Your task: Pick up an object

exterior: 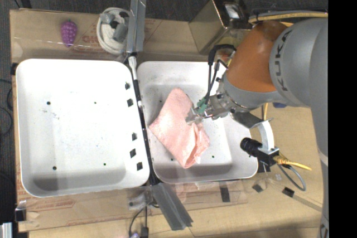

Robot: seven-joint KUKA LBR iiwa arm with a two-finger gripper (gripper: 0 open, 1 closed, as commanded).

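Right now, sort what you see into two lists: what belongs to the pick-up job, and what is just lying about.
Belongs to the job:
- pink cloth, crumpled in the right bin
- gripper, at the cloth's right edge

Just lying about:
- left bin
- purple grape-like bunch, on the bench behind the left bin
- white coil, beside the bunch

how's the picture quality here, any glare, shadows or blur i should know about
Camera view: even overhead light, with the left bin nearly washed out white; soft shadows along the bins' lower inner walls and under the pink cloth; the hand at the cloth's right edge is small and slightly soft, its details hard to read; the purple object outside the bins is a little blurry.
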